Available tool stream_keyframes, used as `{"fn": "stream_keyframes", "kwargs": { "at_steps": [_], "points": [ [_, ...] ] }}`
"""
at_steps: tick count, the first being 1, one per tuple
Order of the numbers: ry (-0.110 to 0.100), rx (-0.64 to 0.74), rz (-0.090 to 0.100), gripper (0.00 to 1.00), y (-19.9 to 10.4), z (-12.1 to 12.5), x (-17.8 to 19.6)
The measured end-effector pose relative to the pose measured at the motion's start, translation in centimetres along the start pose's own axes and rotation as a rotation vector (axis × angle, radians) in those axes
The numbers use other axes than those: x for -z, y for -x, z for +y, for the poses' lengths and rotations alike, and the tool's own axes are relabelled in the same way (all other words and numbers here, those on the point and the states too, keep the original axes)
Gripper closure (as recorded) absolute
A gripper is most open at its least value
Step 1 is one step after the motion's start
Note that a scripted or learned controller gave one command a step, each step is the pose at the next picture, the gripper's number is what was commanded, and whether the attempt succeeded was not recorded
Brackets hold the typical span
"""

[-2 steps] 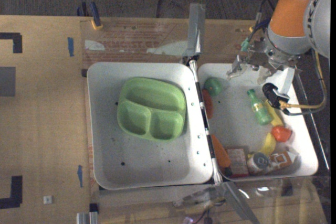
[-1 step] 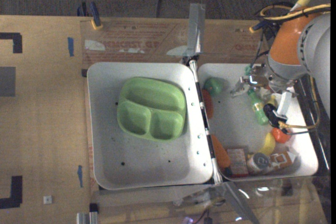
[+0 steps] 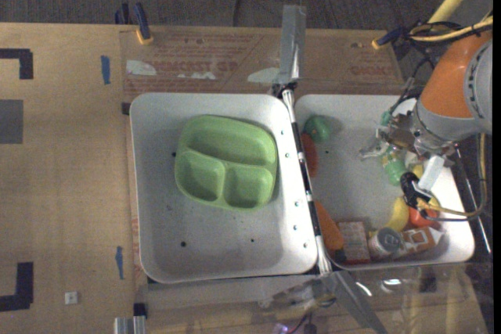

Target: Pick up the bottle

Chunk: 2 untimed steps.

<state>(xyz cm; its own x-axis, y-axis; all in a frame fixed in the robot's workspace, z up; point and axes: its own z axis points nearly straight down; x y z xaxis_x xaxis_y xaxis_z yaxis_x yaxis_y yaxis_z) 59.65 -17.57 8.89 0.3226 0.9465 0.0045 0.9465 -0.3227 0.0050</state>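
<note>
Bottle (image 3: 398,242), lying on its side with a pale cap end facing left and an orange label, sits at the near edge of the right bin (image 3: 352,121), hard against the front wall. Just beside it on the left is a small tan block (image 3: 356,240), and a long orange carrot-like piece (image 3: 329,227) lies along the divider. A yellow item (image 3: 400,213) rests just behind the bottle. Farther back, the gripper (image 3: 391,149) hangs over the bin's right side, above a light green object (image 3: 394,170); whether its fingers are spread or closed cannot be told. A dark green toy (image 3: 318,128) sits at the far left corner. The left bin (image 3: 149,192) holds a green divided plate (image 3: 227,162). Judging by this, the reach is unfinished: the arm would need to come nearer and descend over the bottle, avoiding crowded neighbours.
</note>
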Motion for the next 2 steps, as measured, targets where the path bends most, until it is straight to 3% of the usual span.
{"fn": "stream_keyframes", "kwargs": {
  "at_steps": [1,2],
  "points": [
    [0.003,0.0,-0.004,1.0,0.1,0.1,1.1],
    [-0.004,-0.094,-0.005,1.0,-4.9,2.4,10.6]
  ]
}}
